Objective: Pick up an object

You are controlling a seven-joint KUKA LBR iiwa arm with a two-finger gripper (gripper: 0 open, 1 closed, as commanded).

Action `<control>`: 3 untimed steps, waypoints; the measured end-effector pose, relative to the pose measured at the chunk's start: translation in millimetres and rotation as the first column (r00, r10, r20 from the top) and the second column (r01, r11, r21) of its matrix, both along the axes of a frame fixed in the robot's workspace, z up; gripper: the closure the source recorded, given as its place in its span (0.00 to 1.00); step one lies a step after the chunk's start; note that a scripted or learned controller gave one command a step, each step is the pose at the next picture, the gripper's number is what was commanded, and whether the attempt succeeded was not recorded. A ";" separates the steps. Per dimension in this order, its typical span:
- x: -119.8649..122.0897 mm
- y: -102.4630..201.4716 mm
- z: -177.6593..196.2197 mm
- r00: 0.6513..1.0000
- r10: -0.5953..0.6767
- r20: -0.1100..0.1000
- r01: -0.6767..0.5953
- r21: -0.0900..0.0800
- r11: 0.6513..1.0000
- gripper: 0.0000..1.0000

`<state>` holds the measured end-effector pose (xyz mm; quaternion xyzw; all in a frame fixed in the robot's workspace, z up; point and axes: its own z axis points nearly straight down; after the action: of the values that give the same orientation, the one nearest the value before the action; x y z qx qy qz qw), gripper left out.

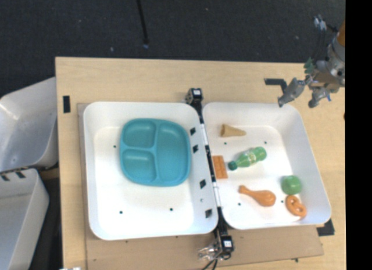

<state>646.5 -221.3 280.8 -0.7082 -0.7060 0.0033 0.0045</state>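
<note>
Starting at the left of the frame, the left bin (99,216) has just a teal divided plate (155,151) sitting in its upper middle. Nothing going on there.

Moving right past the divider, the right bin (311,147) has all the small stuff: a tan wedge (232,130) near the top, an orange block (219,167) right against the divider, a green bottle (248,158) lying on its side in the middle, an orange drumstick-looking thing (258,195) lower down, then a green ball (292,184) and an orange pretzel (295,205) in the lower right corner.

The gripper (301,93) is way up at the upper right of the frame, over the tabletop (174,77) just beyond the bin's top right corner. Its fingers look spread apart with nothing between them.

So progress-wise, I'd say basically zero so far. Every object is lying in the bin, untouched. What's left is everything: swing over a target, drop down, close, lift.
</note>
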 end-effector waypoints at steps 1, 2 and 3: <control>1.9 1.0 8.9 1.000 0.003 0.013 -0.003 -0.002 1.000 0.00; 6.4 -2.9 -52.4 1.000 0.003 0.009 -0.002 -0.004 1.000 0.00; 13.0 2.8 -108.3 1.000 0.007 0.008 -0.007 -0.003 1.000 0.00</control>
<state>659.4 -218.4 172.5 -0.7058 -0.7084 0.0017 0.0007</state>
